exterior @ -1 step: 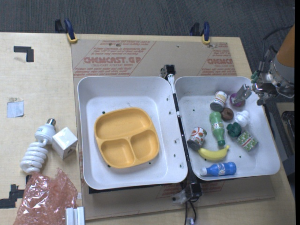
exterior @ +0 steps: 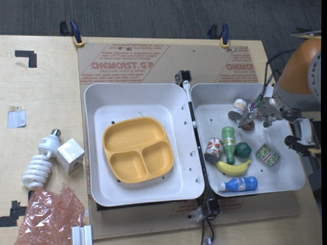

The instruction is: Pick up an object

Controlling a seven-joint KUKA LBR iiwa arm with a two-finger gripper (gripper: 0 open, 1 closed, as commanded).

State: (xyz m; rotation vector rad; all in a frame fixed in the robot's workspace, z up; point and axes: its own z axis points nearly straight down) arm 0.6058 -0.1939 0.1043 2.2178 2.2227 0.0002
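right bin (exterior: 286,185) near to far: blue bottle (exterior: 239,184), banana (exterior: 233,167), green bottle (exterior: 229,143), small can (exterior: 238,107) beside gripper (exterior: 249,119), can't tell finger state; can looks light, stiff, smooth, likely best pinched across its round sides

1. A yellow three-compartment plate (exterior: 138,149) lies flat in the left white bin (exterior: 97,137).
2. A spiral light bulb (exterior: 42,163) lies on the tabletop (exterior: 41,101) left of the bins, just beside a small white box (exterior: 70,154).
3. A crumpled pinkish plastic bag (exterior: 48,216) sits at the near left corner.
4. A brown printed cardboard sheet (exterior: 127,60) lies under both bins, held at its far edge by two blue and yellow clamps (exterior: 75,33).
5. A black angled marker (exterior: 26,57) and a small grey patch (exterior: 17,119) are stuck on the far left tabletop.
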